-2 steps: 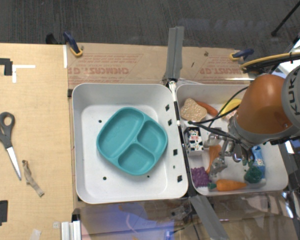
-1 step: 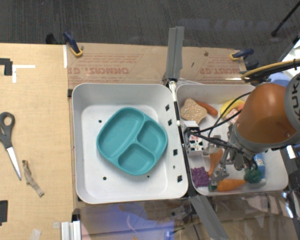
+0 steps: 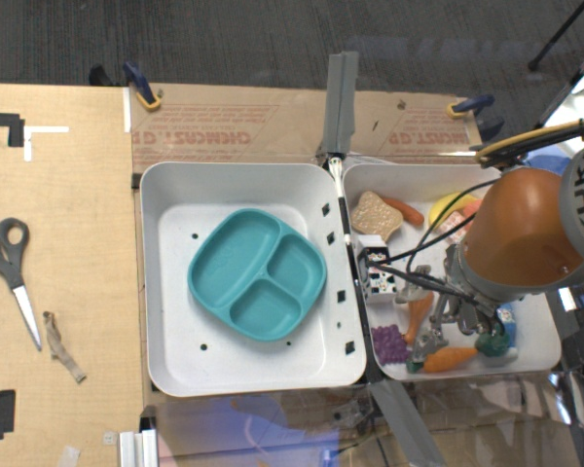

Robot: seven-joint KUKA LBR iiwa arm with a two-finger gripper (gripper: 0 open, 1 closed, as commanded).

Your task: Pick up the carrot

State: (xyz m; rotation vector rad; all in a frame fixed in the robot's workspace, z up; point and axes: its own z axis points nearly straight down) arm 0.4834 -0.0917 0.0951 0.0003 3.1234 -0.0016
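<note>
Several toys crowd the carrot (image 3: 449,359); the gripper (image 3: 430,343), fingers' state unclear, may grab the grapes (image 3: 389,343) left of it.

A teal divided plate (image 3: 258,274) lies in the left bin (image 3: 156,261); scissors (image 3: 10,266) rest on the bench's left side.

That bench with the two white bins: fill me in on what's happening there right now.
A grey KUKA arm reaches from the right into the right bin, which holds toy food. Its hand is low near the bin's front, just above a carrot lying beside purple grapes. Another carrot sits at the back by a bread slice. The left bin holds a teal divided plate. No carrot looks lifted yet.
</note>
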